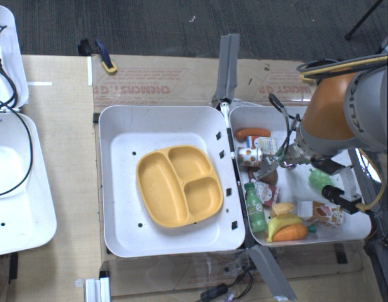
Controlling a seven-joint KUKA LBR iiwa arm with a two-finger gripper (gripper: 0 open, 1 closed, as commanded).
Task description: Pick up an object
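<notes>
The left white bin (pixel 112 187) holds a yellow three-compartment plastic tray (pixel 179 185), stiff and light but too broad to pinch anywhere except its rim. The right white bin (pixel 363 230) holds small toy foods: a green bottle (pixel 254 206), a red sausage (pixel 253 133), a yellow banana (pixel 283 221). They look light, smooth and easily gripped across their narrow middles. The gripper (pixel 269 167) hangs low among them; whether it grips anything cannot be told.
</notes>
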